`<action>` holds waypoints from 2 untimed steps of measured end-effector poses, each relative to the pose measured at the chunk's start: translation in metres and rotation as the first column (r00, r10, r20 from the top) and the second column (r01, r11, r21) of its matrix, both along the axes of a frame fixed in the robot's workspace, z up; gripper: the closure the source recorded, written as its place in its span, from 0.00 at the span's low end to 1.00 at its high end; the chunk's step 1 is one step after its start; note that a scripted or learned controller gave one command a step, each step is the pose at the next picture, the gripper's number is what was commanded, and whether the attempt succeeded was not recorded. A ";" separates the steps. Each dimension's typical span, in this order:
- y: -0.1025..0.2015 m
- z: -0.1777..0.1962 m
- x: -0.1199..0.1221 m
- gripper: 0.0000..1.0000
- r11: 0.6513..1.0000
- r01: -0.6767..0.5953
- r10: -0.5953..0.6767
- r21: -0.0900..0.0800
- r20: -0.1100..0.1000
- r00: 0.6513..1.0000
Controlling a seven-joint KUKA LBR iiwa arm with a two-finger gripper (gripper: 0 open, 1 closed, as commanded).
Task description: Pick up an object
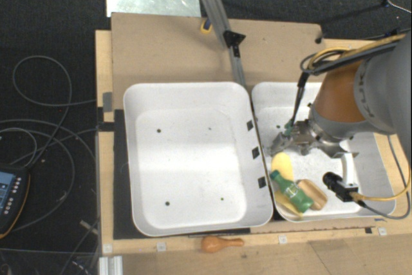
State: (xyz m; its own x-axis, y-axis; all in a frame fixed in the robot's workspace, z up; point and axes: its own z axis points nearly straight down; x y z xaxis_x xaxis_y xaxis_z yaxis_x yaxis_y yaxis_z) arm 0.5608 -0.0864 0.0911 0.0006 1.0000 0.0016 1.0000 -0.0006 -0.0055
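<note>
A coil of black cable (38,106) and a handheld control unit (11,193) lie on the dark floor at the far left, beside a bench holding two shallow white bins. The left bin (138,203) sits bare of objects, its floor marked by a few small dark dots. On the bench's near edge, just outside that bin, a small wooden, pear-shaped piece (221,243) lies on its side. A grey metal pole (215,9) slants in from the far side and ends near the gap between the bins.

In the right bin (270,100), the candidates for picking are bunched in the near left corner: a yellow item (283,167), a green bottle (293,192) lying across it, and a tan block (315,193) touching the bottle on its right. The grey arm with its orange band (338,100) reaches in from the right and is bent low over this bin, with the gripper (297,137) down near the bin floor just beyond the yellow item. From where one stands, the wrist hides the fingers, so it cannot be told whether they are spread or pressed together, and nothing can be seen between them.

By the look of it, the pick is not yet made: all three objects rest on the bin floor. Grasping and lifting remain.
</note>
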 end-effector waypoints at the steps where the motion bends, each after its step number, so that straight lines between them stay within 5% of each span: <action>1: -0.001 0.014 0.002 1.00 1.000 0.001 -0.001 -0.002 0.009 1.000; 2: -0.004 0.077 0.000 1.00 1.000 -0.003 0.003 -0.003 0.013 1.000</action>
State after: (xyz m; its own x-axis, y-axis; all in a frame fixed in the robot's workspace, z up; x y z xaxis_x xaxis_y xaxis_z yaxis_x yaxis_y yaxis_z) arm 0.5609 -0.0906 0.1679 -0.0025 1.0000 -0.0010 1.0000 0.0025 0.0074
